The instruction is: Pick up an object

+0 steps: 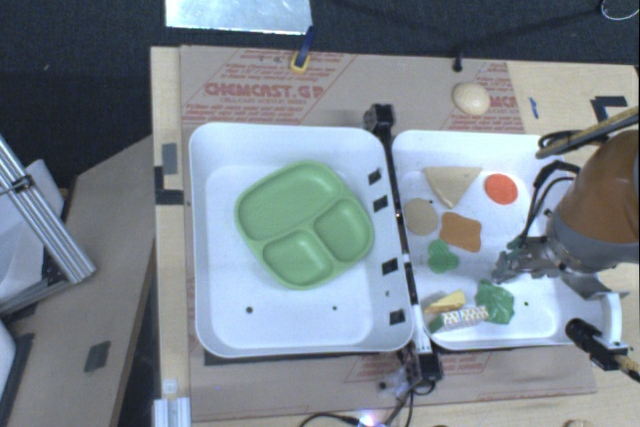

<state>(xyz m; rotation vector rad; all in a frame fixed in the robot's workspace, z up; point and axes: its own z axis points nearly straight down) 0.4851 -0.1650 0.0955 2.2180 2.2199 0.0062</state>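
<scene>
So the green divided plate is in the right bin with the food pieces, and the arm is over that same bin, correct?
Not quite. The camera view shows the green divided plate alone in the left bin. The food pieces, such as the orange disc and the tan wedge, lie in the right bin, and the arm is over that bin.

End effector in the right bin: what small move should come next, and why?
Probably a short drop straight down. The end effector hangs just above and left of the larger green piece near the right bin's front wall, and nothing shows between its fingers. The smaller green piece and the orange-brown piece lie farther left, so this one seems the closest target.
</scene>
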